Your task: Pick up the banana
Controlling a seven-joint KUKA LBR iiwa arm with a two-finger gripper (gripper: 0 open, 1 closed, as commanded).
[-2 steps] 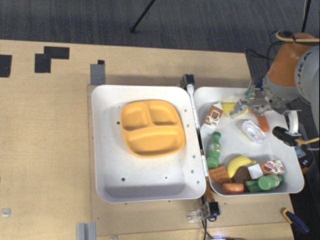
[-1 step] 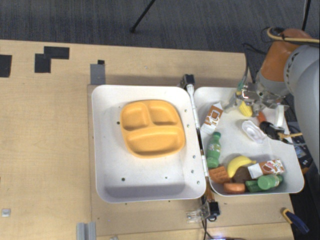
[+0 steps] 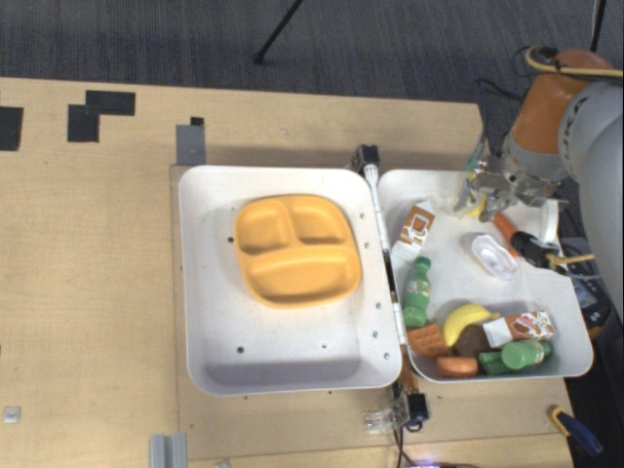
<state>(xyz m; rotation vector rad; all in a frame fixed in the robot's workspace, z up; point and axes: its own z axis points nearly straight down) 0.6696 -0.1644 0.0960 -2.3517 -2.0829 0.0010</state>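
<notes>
Nearest the camera, at the right bin's [image 3: 573, 357] front edge, sits a pile of toy food. Banana [image 3: 466, 322] lies on top of that pile, long axis running roughly left-right with a slight upward tilt to the right, curve arched up. Just right of banana: a small carton [image 3: 525, 327]. Just in front of banana: a brown piece [image 3: 475, 340], a sausage [image 3: 456, 366] and a green piece [image 3: 522, 356]. Left of banana: green bottle [image 3: 416, 292], standing lengthwise along the bin wall. Behind banana, mid-bin: a clear wrapper [image 3: 493, 255]. Further back and left: a boxed snack [image 3: 414, 228].

Gripper [image 3: 484, 195] hangs at the bin's far right corner, well apart from banana; nothing visible between its tips, opening cannot be told from this angle. Banana lies toward the camera and slightly left of gripper, so the move probably needs a long travel forward, then a descent across banana's short axis. Left bin [image 3: 205, 261] holds a yellow tray [image 3: 292, 249].
</notes>
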